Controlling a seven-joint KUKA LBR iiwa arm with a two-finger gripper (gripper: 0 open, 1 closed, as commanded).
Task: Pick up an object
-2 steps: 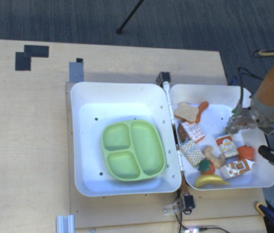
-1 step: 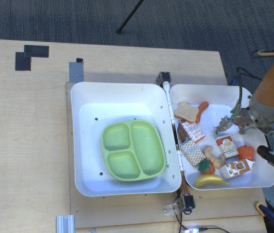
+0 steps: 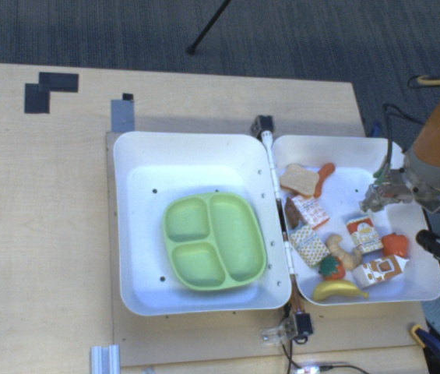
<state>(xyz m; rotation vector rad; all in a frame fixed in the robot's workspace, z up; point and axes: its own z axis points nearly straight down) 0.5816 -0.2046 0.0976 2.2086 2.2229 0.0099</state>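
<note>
Green divided tray [image 3: 215, 241] in the left bin [image 3: 130, 170]. Toy food crowding the right bin [image 3: 422, 291]: bread slice [image 3: 300, 180] near its top edge, banana [image 3: 336, 290] along its bottom edge. Gripper [image 3: 377, 195] hovering by the right edge, grip state unreadable. Approach step; next, descending onto one item.

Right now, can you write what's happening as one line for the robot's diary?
task: pick up an object | gripper: above right bin, nothing seen held | toys: right bin | green tray: left bin
</note>
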